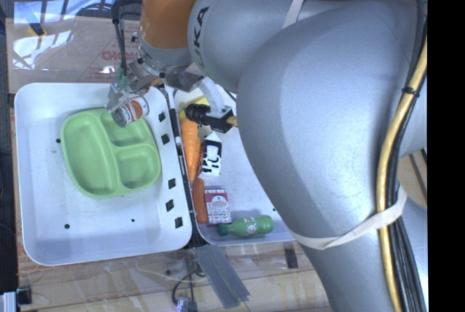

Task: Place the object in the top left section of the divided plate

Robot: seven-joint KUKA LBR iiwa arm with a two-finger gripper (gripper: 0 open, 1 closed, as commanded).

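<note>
Green divided plate [102, 158] in left bin [36, 230] | gripper [120, 98] above plate's far-right corner, clamped on small can [132, 111] | can's long axis runs left-right, tilted | target section lies directly below and leftward.

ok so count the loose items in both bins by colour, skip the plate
Orange: 1, the carrot
Green: 1, the bottle
Red and white: 2, the can at the gripper and the small box
Black and white: 1, the packet
Total: 5, counting what the arm leaves visible
</note>
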